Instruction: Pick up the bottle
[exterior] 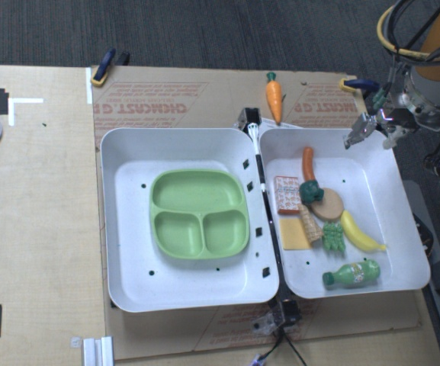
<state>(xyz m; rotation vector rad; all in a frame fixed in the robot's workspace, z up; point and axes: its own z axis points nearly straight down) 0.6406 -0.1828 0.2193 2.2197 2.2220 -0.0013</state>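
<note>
Bottle (352, 274) glossy green plastic; divided plate (200, 213) matt green plastic; bins (120, 204) smooth white; bench (36, 227) pale wood.

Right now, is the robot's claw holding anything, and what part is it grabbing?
Nothing. The gripper hangs over the right bin's far corner, and the bottle lies untouched at the near end.

I see a green plastic bottle (352, 274) with a pale label, a yellow plastic banana (361, 233), a pale green divided plate (200, 213), and an orange toy carrot (274, 97) with a green top.
</note>
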